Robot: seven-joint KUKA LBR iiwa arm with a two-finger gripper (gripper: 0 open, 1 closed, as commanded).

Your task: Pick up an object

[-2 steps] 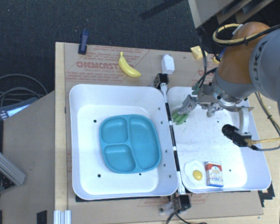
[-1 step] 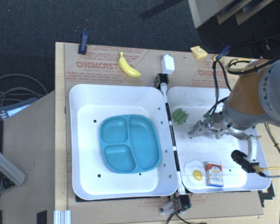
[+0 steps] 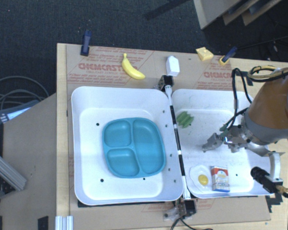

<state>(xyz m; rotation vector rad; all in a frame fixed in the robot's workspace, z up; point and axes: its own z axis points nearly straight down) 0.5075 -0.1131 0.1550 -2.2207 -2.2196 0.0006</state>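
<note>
The right bin (image 3: 209,103) holds a small green leafy piece (image 3: 184,119) near its left wall, a toy fried egg (image 3: 201,178) at the front, and a small red, white and blue carton (image 3: 220,179) beside the egg. My gripper (image 3: 211,143) hangs over the middle of this bin, pointing left, with the orange-banded arm (image 3: 274,111) behind it on the right. It sits right of and below the green piece and above the egg and carton in the view. Nothing shows in its grasp.
The left bin (image 3: 86,109) holds a blue divided plate (image 3: 132,147). On the cardboard behind the bins lie a toy banana (image 3: 131,68), a white block (image 3: 173,65), a yellow wedge (image 3: 204,53) and two blue clips (image 3: 85,42) (image 3: 227,56). Black cables (image 3: 239,88) loop by the arm.
</note>
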